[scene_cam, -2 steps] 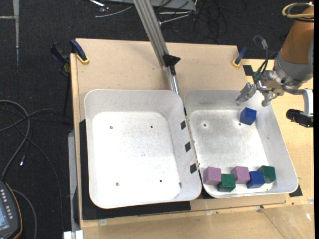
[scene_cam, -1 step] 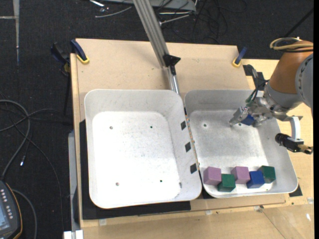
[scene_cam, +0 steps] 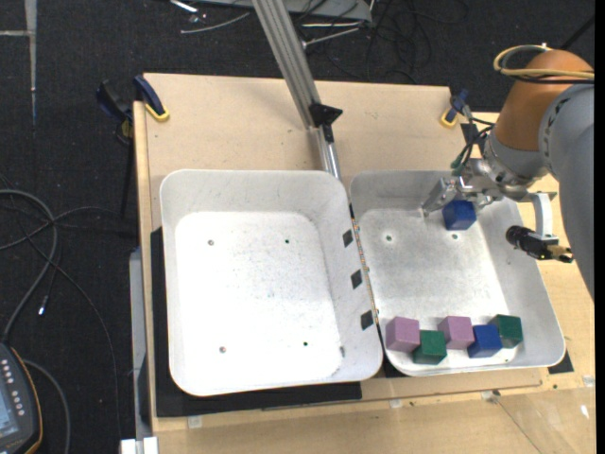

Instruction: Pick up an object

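Note:
My gripper (scene_cam: 458, 206) hangs over the far part of the right bin (scene_cam: 529, 282), and the arm comes in from the right. A blue cube (scene_cam: 459, 216) sits between its fingertips, and the fingers are shut on it. Along the right bin's near edge lies a row of blocks: a purple cube (scene_cam: 403, 332), a green cube (scene_cam: 431, 346), a second purple cube (scene_cam: 458, 330), another blue cube (scene_cam: 485, 340) and a dark green cube (scene_cam: 509, 329).
The left bin (scene_cam: 180, 253) lies beside the right one, with black clips on the shared rim (scene_cam: 357, 277). A metal rod (scene_cam: 293, 55) slants down to the bins' far junction. Clamps (scene_cam: 151, 100) sit at the bench's back corners.

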Action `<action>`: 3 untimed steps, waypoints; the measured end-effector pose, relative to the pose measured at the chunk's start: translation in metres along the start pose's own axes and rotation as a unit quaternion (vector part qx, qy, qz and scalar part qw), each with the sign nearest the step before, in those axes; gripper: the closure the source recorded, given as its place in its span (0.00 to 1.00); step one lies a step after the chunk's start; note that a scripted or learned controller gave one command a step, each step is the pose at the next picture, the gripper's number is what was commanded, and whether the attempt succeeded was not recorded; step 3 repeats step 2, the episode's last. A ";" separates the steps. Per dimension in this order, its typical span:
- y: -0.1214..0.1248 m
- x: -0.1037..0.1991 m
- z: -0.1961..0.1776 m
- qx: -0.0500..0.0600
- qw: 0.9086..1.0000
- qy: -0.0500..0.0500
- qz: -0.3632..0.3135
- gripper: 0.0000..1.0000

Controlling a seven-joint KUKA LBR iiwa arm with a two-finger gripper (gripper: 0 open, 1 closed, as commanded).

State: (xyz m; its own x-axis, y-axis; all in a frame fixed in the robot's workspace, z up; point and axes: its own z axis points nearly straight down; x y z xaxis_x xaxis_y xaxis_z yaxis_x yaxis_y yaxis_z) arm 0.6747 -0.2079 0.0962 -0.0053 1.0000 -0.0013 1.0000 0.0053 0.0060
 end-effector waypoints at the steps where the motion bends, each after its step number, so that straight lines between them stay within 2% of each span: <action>1: -0.001 -0.001 -0.010 0.001 1.000 -0.001 0.001 1.00; 2: 0.002 0.072 -0.002 0.000 1.000 0.000 -0.002 1.00; 3: 0.002 0.072 -0.002 0.000 1.000 0.000 -0.002 1.00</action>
